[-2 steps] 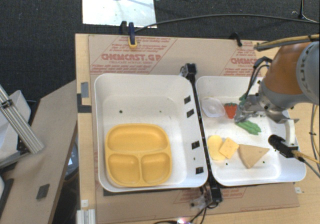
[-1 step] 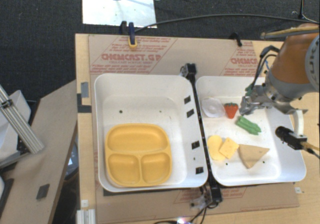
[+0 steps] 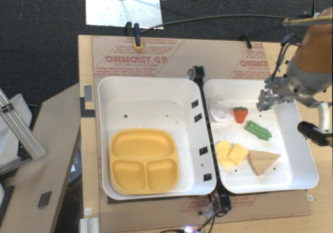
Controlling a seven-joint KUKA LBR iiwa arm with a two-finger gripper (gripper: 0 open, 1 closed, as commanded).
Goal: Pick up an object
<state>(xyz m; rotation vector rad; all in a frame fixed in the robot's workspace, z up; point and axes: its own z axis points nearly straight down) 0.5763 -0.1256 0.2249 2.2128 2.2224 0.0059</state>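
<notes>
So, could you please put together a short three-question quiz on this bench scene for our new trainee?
1. True or false: the yellow divided tray lies in the left bin.
2. Which item lies nearest the gripper?
A. tan wedge
B. red-orange piece
C. yellow block
3. Fill in: the green piece lies in the ____ bin.

Key:
1. True
2. B
3. Right; it rests in the right bin, between the red-orange piece and the tan wedge.
</notes>
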